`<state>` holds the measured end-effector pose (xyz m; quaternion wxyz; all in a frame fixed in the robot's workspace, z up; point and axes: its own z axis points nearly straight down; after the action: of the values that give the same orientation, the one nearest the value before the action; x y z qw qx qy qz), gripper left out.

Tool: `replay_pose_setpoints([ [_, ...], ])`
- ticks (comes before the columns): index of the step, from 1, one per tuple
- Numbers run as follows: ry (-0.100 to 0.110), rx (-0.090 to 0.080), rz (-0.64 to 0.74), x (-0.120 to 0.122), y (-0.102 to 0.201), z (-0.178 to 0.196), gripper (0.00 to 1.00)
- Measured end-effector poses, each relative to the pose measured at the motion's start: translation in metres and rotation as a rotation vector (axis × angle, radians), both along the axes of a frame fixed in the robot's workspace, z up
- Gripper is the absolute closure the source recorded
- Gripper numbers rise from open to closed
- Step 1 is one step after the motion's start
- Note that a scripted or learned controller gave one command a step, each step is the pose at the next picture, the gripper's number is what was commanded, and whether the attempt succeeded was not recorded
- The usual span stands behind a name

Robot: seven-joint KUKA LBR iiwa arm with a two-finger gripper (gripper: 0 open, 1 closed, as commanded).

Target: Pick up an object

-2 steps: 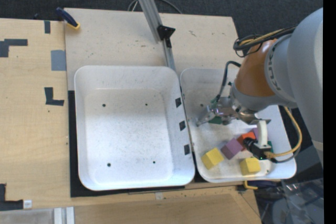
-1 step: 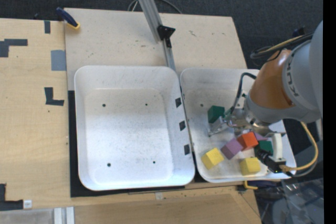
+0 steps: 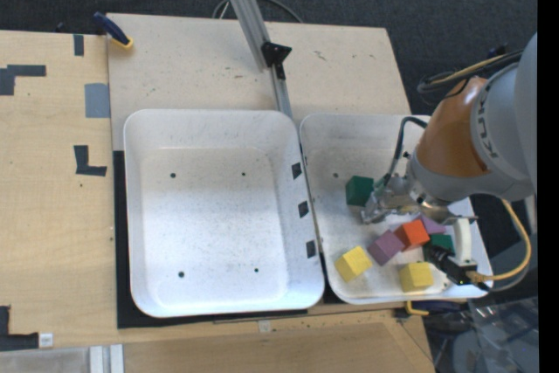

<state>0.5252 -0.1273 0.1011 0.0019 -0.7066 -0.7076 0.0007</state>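
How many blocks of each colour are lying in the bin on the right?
Yellow blocks: 2
Green blocks: 2, one beside the end effector, one darker partly hidden
Purple blocks: 1
Orange blocks: 1
Total: 6 that I can make out; the arm may hide more.

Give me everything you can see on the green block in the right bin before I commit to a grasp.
The green block is a small dark-green cube, matte, seemingly solid, lying on the floor of the right bin near its middle. It sits slightly turned relative to the bin's walls, apart from the other blocks. The gripper is low beside its lower right corner, very close; actual contact is unclear.
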Motion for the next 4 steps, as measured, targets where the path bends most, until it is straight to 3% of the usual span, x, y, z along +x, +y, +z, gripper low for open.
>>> replay_pose_setpoints([
  [1, -0.009, -0.002, 0.002, 0.018, 0.022, 0.07, 1.0],
  [3, 0.0, -0.002, 0.002, 0.016, 0.022, 0.085, 1.0],
  [4, 0.0, -0.003, 0.002, 0.016, 0.021, 0.085, 0.0],
])
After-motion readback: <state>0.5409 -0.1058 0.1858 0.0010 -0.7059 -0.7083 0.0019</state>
